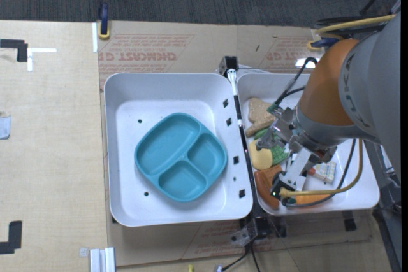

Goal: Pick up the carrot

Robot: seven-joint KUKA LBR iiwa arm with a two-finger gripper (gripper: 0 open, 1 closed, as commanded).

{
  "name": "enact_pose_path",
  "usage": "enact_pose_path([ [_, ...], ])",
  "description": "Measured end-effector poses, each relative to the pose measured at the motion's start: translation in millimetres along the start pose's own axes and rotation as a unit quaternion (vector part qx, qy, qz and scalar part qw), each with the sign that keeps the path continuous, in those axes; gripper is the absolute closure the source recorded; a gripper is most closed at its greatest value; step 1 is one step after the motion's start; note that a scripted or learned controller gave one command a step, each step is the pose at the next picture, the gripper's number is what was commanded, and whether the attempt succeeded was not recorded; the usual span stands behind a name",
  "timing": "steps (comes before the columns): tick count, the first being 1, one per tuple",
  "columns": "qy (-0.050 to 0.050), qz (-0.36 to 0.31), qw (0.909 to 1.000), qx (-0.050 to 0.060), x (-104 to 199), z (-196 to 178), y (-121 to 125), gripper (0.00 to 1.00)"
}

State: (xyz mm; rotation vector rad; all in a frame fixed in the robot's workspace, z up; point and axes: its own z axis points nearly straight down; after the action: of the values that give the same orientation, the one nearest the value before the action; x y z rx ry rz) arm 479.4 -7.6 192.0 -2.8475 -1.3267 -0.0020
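The gripper (285, 183) is low over the front part of the right bin (357, 199), and I cannot tell if it is closed or apart, because the wrist hides it. The carrot (268, 183), an orange piece, lies just to the left of the gripper, near the wall between the bins. Behind it are a yellow item (259, 156), something green (278, 153) and a bread slice (258, 113). Far to the left, the left bin (121, 105) holds a blue divided plate (181, 157).

blue plate (181, 157), white bins (121, 156), orange carrot (268, 178)
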Motion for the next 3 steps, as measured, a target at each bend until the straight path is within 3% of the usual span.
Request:
enact_pose_path([
  [1, 0.0, -0.005, 1.0, 0.0, 19.9, 0.0, -17.3, 0.0],
  [2, -0.003, 0.118, 0.993, 0.001, 42.6, 1.8, 92.3, 0.0],
  [3, -0.001, -0.04, 0.9992, 0.002, 47.6, -0.8, 15.4, 0.0],
])
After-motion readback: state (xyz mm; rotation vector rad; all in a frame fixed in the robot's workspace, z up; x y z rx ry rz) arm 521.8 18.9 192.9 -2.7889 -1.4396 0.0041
